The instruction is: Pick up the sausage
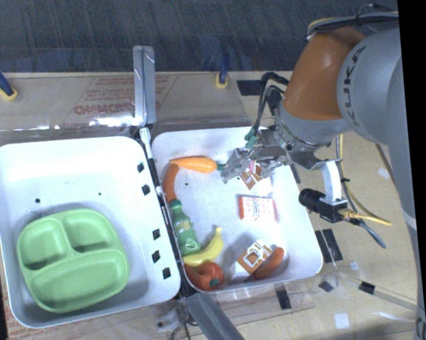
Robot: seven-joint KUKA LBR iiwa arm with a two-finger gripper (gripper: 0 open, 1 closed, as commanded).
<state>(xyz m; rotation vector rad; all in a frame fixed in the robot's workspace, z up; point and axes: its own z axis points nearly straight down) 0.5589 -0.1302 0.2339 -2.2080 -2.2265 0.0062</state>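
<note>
gripper [244, 164]: over the right bin [289, 145], metal fingers low at a small red-and-white packet [253, 175]; cannot tell how far open, nothing seen held | sausage [171, 182]: left of gripper, apart, by the bin divider; long axis runs up-down, curved, top end toward the carrot [192, 164] | progress: not yet grasped; reach, grip, lift all remain

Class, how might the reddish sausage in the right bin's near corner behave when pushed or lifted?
The sausage looks rounded and smooth, so it may roll or slip from a pinch. The small carton overlapping it would likely shift too.
</note>
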